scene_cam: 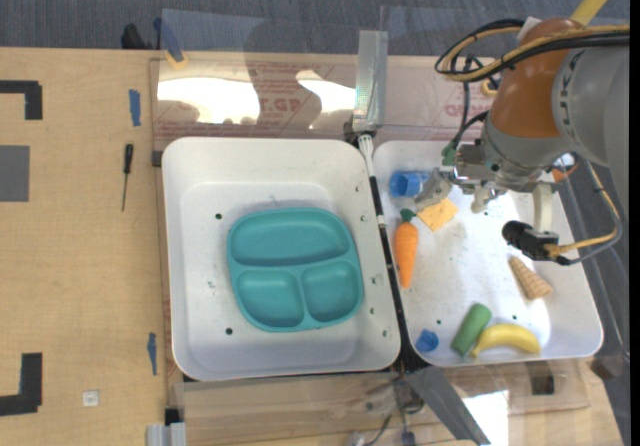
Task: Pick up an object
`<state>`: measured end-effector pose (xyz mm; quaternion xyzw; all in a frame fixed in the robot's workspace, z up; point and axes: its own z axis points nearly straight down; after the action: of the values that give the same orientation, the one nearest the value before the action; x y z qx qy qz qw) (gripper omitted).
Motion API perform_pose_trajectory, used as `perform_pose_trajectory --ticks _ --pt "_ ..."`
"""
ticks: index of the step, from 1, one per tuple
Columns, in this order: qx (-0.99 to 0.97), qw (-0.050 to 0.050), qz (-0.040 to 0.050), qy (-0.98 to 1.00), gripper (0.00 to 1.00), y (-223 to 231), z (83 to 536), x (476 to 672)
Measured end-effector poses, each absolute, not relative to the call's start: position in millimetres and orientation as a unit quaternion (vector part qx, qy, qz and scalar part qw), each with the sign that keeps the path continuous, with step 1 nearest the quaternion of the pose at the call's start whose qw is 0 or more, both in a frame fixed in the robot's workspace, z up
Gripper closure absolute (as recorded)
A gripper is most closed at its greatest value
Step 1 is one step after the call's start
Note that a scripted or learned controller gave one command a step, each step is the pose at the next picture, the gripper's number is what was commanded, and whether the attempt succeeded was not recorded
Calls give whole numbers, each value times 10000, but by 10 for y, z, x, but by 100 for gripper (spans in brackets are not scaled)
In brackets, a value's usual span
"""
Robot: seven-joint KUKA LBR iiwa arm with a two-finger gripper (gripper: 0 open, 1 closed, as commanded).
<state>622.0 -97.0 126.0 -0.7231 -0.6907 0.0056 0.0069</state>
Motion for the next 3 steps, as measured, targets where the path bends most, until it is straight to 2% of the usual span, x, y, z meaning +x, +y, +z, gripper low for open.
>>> perform_pose_trajectory --ticks 1,2,3 --pt "-7497 -23 -39 -6618 0 -1357 909 6248" --pt "-7314 255 151 -6813 0 -1443 831 6577" --pt "-7338 197 132 -6789 100 -1477 924 6591"
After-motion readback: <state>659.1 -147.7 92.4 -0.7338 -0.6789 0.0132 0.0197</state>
